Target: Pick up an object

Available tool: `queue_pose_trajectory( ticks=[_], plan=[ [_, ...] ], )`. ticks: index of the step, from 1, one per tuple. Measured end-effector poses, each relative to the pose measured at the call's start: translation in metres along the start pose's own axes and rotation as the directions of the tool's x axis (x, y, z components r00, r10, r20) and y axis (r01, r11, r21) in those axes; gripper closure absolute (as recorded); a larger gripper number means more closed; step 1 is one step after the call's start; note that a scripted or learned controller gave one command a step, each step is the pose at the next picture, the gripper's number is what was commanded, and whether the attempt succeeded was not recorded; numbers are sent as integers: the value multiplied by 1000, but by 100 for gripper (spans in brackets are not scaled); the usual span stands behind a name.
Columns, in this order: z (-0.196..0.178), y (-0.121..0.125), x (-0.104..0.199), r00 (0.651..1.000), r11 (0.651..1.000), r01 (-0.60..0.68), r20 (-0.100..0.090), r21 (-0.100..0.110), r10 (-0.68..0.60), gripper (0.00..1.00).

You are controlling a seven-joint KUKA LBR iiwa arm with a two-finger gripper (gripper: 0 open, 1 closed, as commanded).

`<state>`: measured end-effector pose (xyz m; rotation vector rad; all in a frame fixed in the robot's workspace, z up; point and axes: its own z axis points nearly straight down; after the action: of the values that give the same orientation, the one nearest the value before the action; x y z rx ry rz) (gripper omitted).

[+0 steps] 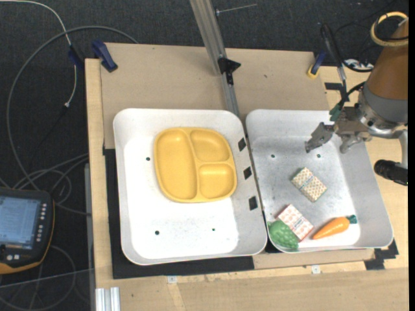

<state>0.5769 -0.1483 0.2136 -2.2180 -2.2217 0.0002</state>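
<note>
The hand (331, 138) hung open and empty above a small patterned box (308, 184), probably light and stiff; its narrow sides looked easiest to grip.

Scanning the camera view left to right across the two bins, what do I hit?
Yellow divided tray → green item → patterned box → carrot; the open pincer hovers above the right bin's far end.

One fixed camera looks down at a slant on the bench (194, 63) and both bins (130, 173).
</note>
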Motion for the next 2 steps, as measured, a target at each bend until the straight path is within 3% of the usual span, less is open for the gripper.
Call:
queue_pose_trajectory(
  ticks=[1,2],
  plan=[
    [0,0,0,1000,1000,0,0,0,0,0],
    [42,1,2,1000,1000,-1,-1,4,1,0]
  ],
)
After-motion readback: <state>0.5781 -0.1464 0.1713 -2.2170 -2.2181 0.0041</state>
